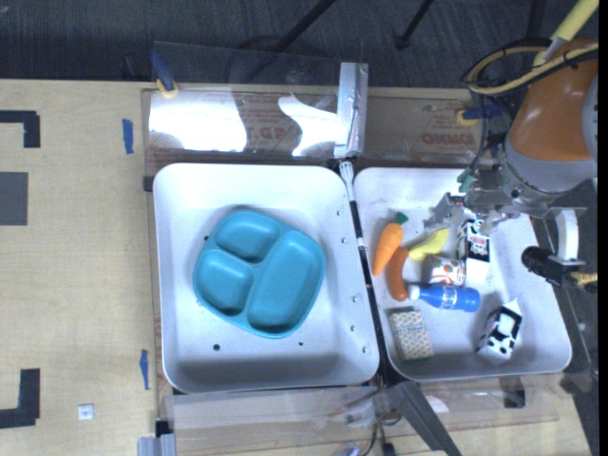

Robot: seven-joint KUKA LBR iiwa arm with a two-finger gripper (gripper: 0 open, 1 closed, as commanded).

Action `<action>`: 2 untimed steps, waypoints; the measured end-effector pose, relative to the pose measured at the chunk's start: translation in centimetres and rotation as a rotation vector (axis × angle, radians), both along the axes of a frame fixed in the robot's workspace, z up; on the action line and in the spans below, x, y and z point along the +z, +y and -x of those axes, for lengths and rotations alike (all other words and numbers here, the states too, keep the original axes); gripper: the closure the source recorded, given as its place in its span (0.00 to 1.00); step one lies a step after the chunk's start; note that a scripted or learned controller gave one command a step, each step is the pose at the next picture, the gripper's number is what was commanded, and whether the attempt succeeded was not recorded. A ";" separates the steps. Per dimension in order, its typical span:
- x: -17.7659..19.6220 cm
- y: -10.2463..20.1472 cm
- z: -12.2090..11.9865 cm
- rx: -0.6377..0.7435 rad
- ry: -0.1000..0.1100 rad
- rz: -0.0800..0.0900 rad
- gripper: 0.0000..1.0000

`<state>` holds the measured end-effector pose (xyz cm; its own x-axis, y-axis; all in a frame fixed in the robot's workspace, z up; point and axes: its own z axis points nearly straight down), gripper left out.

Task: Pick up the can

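The can (445,274) is small, red and white, and lies in the middle of the right bin (546,354). A blue bottle (452,298) touches its near side. My gripper (467,224) hangs over the far half of this bin, just beyond the can and slightly to its right. The arm's orange band (551,112) rises above it at the right. Part of a white, black and red object (477,247) sits directly under the gripper, between it and the can.
An orange carrot (387,247) and a yellow item (427,245) lie left of the can. A speckled sponge (410,333) and a black-and-white cow toy (500,332) sit near the bin's front. The left bin (180,350) holds a blue divided plate (258,272).
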<state>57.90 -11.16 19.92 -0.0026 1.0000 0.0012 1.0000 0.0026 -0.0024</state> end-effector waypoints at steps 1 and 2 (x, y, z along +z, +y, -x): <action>-1.5 8.5 5.6 -0.160 0.001 0.000 0.00; -1.6 16.9 4.6 -0.711 0.000 0.003 0.00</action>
